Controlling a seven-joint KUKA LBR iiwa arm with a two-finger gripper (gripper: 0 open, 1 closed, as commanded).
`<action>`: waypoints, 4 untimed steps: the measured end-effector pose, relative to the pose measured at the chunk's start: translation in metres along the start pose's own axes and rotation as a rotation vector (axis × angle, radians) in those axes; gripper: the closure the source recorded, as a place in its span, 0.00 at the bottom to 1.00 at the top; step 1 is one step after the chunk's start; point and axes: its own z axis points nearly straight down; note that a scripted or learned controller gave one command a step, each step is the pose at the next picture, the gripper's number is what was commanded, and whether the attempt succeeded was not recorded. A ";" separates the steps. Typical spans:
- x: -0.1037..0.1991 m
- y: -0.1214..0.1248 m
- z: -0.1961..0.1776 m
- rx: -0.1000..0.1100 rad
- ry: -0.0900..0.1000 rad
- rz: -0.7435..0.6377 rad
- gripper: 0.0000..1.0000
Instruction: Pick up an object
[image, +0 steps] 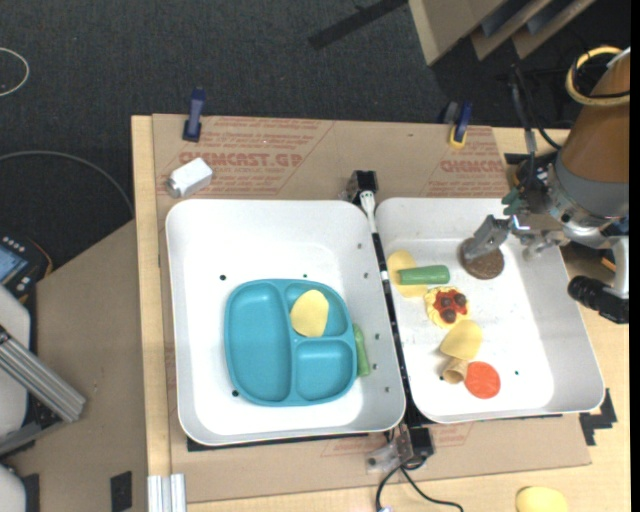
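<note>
Closest to the lens, at the bench's (300, 470) near edge, a pale yellow object (540, 499) sits by the near right corner, partly cut off, too little of it in sight to name. Behind it the two white bins lie side by side on the brown board. The left bin (200, 300) carries a teal divided tray (262, 345) toward its near side, with a yellow lemon-shaped piece (310, 313) resting in the tray's far right compartment and a thin green piece (361, 352) lying just outside the tray's right rim.

The right bin (560, 370) holds the small things. By its left wall a green cylinder (424, 275) lies across a pale yellow piece (401, 266). Just nearer is a yellow piece topped with dark red berries (448, 305), then a tan cone-like shape (459, 346), and an orange-red round piece (483, 380) touching it near the front edge. A brown disc (484, 263) sits toward the far side.

The arm (595, 150) leans in over the far right corner, and its gripper (492, 236) is right over the brown disc; from here I can't make out how its tips are set.

A small white block (190, 177) rests on the board beyond the left bin's far left corner.
</note>
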 end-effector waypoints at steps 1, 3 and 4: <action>-0.003 -0.027 -0.147 -0.019 -0.005 -0.001 0.00; -0.016 -0.095 -0.008 -0.005 -0.003 0.001 1.00; 0.074 -0.094 -0.097 -0.013 0.001 -0.012 1.00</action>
